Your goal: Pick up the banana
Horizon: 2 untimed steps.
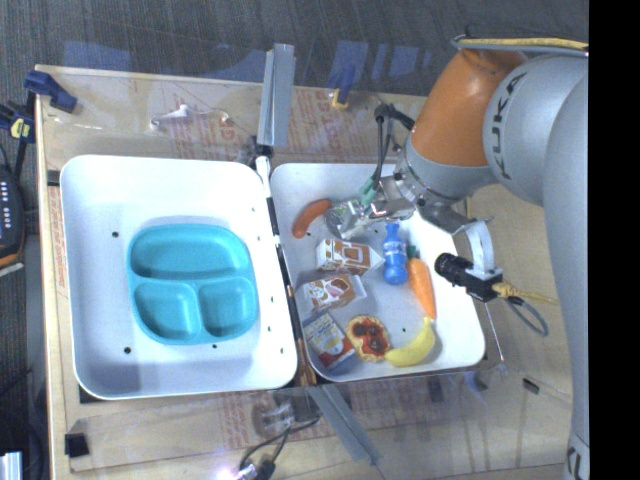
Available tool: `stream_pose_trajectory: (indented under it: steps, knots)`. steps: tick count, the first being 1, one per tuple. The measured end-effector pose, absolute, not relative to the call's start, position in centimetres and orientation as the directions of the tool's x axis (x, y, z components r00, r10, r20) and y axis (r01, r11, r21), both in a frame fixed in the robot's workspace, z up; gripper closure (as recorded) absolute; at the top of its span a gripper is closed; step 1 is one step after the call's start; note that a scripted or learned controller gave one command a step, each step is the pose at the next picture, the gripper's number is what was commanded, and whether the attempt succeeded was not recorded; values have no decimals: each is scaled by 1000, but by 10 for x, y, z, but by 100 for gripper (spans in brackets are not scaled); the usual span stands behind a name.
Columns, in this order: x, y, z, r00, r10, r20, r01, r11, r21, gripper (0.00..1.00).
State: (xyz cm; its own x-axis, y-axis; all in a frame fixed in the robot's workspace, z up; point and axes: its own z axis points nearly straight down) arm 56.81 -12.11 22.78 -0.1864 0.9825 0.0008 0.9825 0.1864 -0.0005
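- The end effector is seen low in the right bin, near its upper-middle part, just right of a small sausage.
- Its state can't be told: the tip is a blur of metal w/ a bit of green, and whether it is spread or pressed together is not shown.
- Nothing is clearly seen pinched in it.
- Just below the end effector a small brown-and-white carton is seen lying flat; beside it, to the right, a blue bottle is lying.
- An orange carrot is placed right of the bottle, pointing down toward the banana.
- The banana is found at the bin's lower right, near the front wall, curved, well apart from the end effector.
- Touching or just beside the banana's left end, a round pizza-like toy is seen.
- Left of that, 2 more small packets are laid: one brown-and-white, one blue-and-red near the bin's lower-left corner.
- The grey arm w/ orange band is seen coming in from the upper right, over the bin's top-right corner.
- The left bin is occupied by a blue 3-compartment tray, approx. centred.
- Both bins are carried side by side on the table.
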Motion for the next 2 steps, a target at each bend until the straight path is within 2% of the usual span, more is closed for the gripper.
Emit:
stream_pose_trajectory:
  steps: [1, 2]
  knots:
    - [529, -211, 215, -617, 787, 1, 787, 617, -1, 100]
    - [502, -116, 165, -708, 706, 3, 706, 708, -2, 100]
